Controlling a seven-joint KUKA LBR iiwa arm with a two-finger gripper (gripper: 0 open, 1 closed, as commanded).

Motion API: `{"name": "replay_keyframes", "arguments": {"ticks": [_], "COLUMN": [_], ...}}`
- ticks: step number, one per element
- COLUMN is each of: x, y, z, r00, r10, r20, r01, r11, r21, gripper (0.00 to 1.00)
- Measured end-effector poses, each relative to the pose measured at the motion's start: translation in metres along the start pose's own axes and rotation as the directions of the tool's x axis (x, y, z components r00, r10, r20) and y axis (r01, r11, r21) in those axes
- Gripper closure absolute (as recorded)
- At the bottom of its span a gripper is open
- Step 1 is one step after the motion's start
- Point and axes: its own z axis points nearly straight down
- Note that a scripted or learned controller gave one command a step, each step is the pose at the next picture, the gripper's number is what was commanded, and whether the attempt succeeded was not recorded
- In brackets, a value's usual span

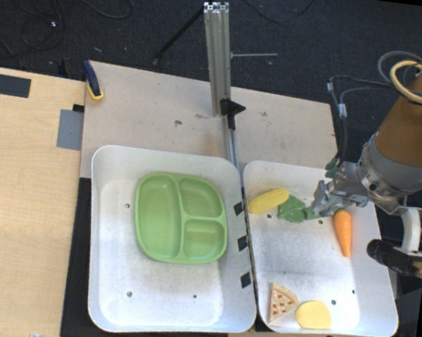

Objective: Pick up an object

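A dark floor (102,1) strewn with cables (79,1) lies behind the bench; a pale wooden table (11,206), perhaps laminate, stands left.

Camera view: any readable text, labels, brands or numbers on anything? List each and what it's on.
None readable.
The green divided plate, corn cob, carrot, pizza slice and yellow piece carry no print.
The white bins are unmarked.
The arm's orange band shows no legible marking.
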Motion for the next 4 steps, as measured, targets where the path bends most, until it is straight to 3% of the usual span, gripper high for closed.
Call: {"name": "replay_keyframes", "arguments": {"ticks": [1,2,4], "x": [0.049,0.099,0.203], "y": [0.022,0.022,0.050], "z": [0.011,0.021,0.017], "r00": [1.000,1.000,1.000], "r10": [0.000,-0.001,-0.001], "r20": [0.000,0.000,0.000], "r01": [0.000,0.001,0.001], "r11": [1.000,1.000,1.000], "r21": [0.000,0.003,0.000], "gripper": [1.00,1.00,1.00]}}
